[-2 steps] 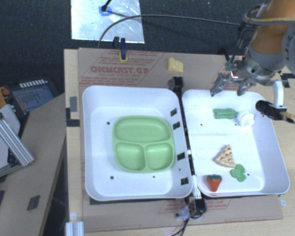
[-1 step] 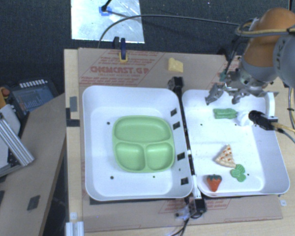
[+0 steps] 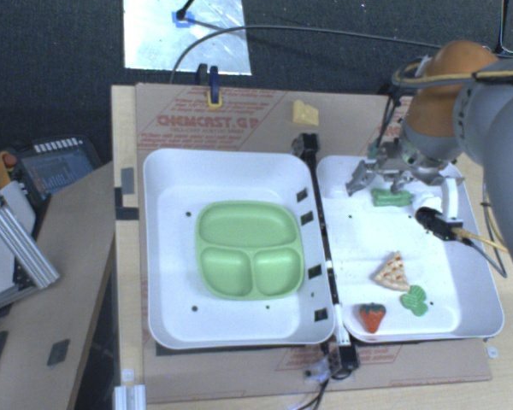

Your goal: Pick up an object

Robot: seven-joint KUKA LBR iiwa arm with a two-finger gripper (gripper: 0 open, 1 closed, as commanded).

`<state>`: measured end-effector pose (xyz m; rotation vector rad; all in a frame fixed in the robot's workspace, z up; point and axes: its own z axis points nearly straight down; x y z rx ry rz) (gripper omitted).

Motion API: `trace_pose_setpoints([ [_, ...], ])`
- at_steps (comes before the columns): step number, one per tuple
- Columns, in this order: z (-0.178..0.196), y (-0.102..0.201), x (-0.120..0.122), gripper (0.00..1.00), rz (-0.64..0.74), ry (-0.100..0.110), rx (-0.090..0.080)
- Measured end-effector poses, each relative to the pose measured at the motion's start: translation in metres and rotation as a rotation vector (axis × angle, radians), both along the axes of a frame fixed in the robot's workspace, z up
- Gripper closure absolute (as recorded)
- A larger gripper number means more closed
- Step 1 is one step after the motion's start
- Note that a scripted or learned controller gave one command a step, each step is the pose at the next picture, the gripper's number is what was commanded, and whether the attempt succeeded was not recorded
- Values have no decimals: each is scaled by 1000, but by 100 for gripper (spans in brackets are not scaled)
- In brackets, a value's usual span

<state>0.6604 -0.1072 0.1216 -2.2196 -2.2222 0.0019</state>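
Pincer [image 3: 392,180] hung over the right bin's [image 3: 474,254] far edge, just above a green bone-shaped toy [image 3: 392,198]; whether its tips gripped it could not be told. Near that bin's front edge lay a pizza slice [image 3: 393,272], strawberry [image 3: 372,316] and green leafy piece [image 3: 415,300]. 1 green divided plate [image 3: 248,250] sat mid left bin [image 3: 167,229]

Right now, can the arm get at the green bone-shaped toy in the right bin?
Probably yes. The gripper hangs right over the green bone-shaped toy near the far side of the right bin. Nothing lies between them, and the pizza slice and strawberry sit well nearer the camera.
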Motion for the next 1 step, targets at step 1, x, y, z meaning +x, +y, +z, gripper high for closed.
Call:
trace_pose_setpoints([
  [1,15,0,2,100,0,-7,-1],
])
